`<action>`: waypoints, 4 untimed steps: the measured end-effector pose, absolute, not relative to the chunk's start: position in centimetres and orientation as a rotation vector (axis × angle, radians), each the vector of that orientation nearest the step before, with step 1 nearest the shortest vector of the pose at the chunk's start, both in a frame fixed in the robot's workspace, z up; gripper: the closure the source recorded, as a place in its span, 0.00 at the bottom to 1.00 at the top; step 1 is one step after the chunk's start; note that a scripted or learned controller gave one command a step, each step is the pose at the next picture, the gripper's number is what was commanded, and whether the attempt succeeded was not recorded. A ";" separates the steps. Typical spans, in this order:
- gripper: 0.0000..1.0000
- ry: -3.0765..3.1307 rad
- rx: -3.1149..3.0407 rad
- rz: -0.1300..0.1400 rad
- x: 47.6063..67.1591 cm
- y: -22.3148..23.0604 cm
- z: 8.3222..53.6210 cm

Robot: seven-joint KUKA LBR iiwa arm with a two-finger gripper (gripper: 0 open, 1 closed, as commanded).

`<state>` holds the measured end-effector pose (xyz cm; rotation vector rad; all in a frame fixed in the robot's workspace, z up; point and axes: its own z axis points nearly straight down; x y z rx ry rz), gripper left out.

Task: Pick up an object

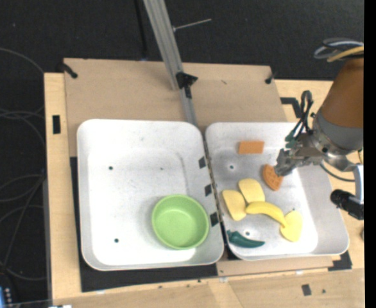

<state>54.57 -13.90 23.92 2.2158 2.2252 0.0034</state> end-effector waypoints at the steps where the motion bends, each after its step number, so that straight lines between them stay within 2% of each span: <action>1: 1.00 2.230 2.212 0.005 56.8 -9.4 24.4; 2: 1.00 2.226 2.217 0.001 58.9 -5.2 24.7; 3: 1.00 2.226 2.214 0.001 59.9 -0.9 23.8; 4: 1.00 2.231 2.212 0.005 60.9 4.9 24.8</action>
